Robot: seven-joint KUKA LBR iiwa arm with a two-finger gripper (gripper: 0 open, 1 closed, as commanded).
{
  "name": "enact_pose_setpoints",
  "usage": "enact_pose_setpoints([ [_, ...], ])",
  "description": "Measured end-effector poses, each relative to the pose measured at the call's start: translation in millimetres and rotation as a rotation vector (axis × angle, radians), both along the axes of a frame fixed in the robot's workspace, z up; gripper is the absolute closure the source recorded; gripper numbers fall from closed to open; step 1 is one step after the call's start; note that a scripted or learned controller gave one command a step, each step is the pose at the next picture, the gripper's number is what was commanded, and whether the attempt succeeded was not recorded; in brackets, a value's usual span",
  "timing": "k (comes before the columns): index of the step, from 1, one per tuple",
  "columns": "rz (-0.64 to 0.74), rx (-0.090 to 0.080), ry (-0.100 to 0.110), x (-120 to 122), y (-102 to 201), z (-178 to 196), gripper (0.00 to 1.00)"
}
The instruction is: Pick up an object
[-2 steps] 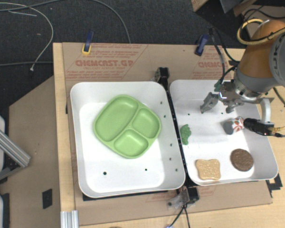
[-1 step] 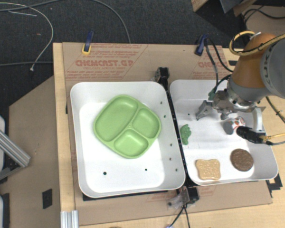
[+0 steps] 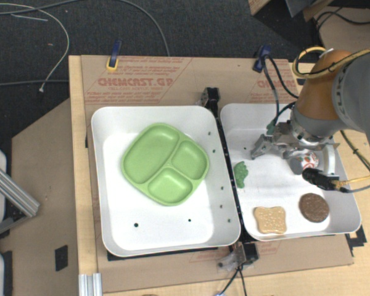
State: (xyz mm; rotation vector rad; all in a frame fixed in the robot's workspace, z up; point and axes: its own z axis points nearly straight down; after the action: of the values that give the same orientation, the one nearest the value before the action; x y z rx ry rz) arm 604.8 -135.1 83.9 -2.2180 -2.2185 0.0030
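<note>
Right bin (image 3: 259,119): gripper (image 3: 296,156) low over its upper middle, arm coming in from 3 o'clock. Can't tell the gripper's state — wrist and metal linkage cover it, so no call on whether anything is held.

Candidate objects, all in right bin: green leafy piece (image 3: 240,173) at 9 o'clock of the gripper, touching or just beside the bin's left wall; toast-like slice (image 3: 270,219) at 6–7 o'clock, near the front rim; brown round cookie-like disc (image 3: 314,207) at 5 o'clock. Small red-white item (image 3: 308,160) right under the wrist, mostly covered, identity unclear. Left bin (image 3: 111,227) holds a green divided plate (image 3: 165,164), well apart from the gripper.

Risks (judgement): toast and disc lie flat, a pinch could slide off or close over them. Green piece hugs the wall, so a finger could hit the rim. Loose cable (image 3: 348,180) hangs near the disc and may snag or nudge it.

Hard to see: contact under the wrist, the red-white item's shape, the arm cut off at right.
</note>
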Motion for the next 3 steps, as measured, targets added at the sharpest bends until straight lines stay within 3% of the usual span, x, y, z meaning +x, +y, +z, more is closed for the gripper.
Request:
enact_pose_setpoints([
  [1, 0.0, 0.0, -0.004, 1.4, 0.1, 12.8, 1.0],
  [3, 0.001, -0.003, -0.01, -10.2, 0.6, 107.6, 1.0],
])
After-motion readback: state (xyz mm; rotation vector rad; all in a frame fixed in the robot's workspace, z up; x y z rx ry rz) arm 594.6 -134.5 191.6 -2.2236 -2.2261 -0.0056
